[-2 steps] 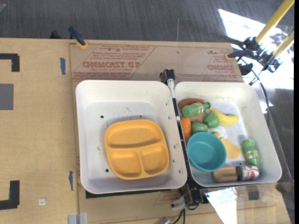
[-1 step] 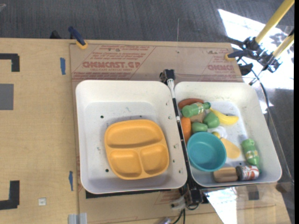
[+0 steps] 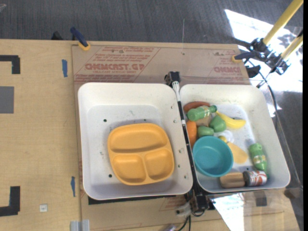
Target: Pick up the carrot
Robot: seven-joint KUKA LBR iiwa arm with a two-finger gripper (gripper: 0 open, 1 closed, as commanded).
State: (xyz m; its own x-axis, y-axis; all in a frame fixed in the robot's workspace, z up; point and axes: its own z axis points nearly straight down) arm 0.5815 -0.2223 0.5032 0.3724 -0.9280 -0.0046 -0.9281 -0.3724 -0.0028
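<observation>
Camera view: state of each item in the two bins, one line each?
carrot: lying against the right bin's left wall, beside the teal bowl, not gripped
teal bowl: upright, mouth up
yellow divided plate: flat in the left bin, right side up
banana: lying flat
green bottle: on its side
brown bottle: on its side at the near wall
right bin: crowded with toys
</observation>
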